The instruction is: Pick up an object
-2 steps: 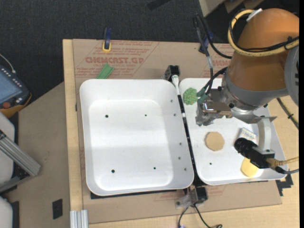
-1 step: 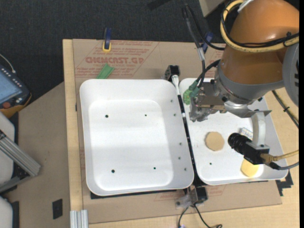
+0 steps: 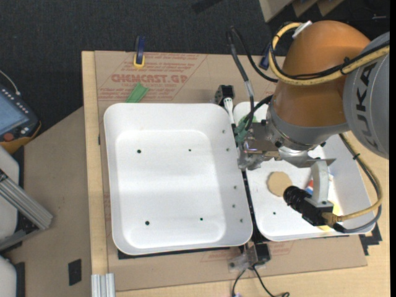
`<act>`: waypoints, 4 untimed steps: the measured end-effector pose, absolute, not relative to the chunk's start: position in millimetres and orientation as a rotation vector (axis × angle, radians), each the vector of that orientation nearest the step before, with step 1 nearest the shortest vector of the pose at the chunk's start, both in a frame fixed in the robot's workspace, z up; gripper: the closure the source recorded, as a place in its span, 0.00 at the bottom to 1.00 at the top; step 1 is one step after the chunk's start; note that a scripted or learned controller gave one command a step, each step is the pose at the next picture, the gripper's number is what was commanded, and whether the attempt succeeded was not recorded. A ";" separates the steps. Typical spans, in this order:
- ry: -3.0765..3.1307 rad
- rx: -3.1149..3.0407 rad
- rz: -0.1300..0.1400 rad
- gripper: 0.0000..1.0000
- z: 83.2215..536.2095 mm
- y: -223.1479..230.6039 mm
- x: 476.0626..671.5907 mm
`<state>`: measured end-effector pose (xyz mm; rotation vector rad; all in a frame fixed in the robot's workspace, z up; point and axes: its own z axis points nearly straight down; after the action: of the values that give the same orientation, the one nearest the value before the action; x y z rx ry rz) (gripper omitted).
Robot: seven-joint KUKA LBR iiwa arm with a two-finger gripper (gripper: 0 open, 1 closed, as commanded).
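Arm: grey and orange, poised over the right bin (image 3: 278,224).
Gripper (image 3: 250,156): low at the right bin's left wall.
Grip state: cannot tell how far open; the wrist covers it, and no object is seen in its hold.
Object: tan round disc (image 3: 278,182), flat on the right bin's floor, just beside the gripper, toward the bin's middle.
Done, as judged: approach to the right bin.
Outstanding, as judged: secure grasp and lift; disc is not raised.
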<state>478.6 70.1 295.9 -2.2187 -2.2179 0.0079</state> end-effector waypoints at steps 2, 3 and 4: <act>-2.220 -2.218 0.005 1.00 308.0 99.8 478.8; -2.221 -2.228 -0.005 1.00 334.8 65.0 480.0; -2.218 -2.218 0.007 1.00 293.9 77.9 478.7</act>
<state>478.7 77.9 293.9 -2.2183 -2.2184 0.0073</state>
